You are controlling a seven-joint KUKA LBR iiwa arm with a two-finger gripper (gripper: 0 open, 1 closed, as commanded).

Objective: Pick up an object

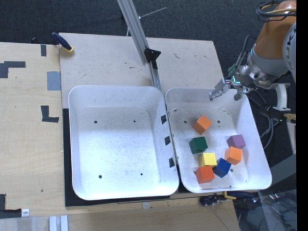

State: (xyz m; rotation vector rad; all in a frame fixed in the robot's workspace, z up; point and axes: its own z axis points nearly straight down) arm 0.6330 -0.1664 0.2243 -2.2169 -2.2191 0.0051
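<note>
Several small cubes lie in the right bin (250,121): an orange cube (202,124) near the middle, a green cube (198,145), a yellow cube (208,159), a red-orange cube (204,174), a blue cube (222,168), a second orange cube (233,155) and a purple cube (236,141). My gripper (226,91) hangs over the bin's far right corner, above and apart from the cubes. Its two fingers are spread, with nothing between them.
The left bin (77,124) stands beside the right one, with a black divider strip between them. A metal rail (136,28) runs diagonally from the top toward the bins' far edge. A blue and yellow tool (62,41) lies on the bench at far left.
</note>
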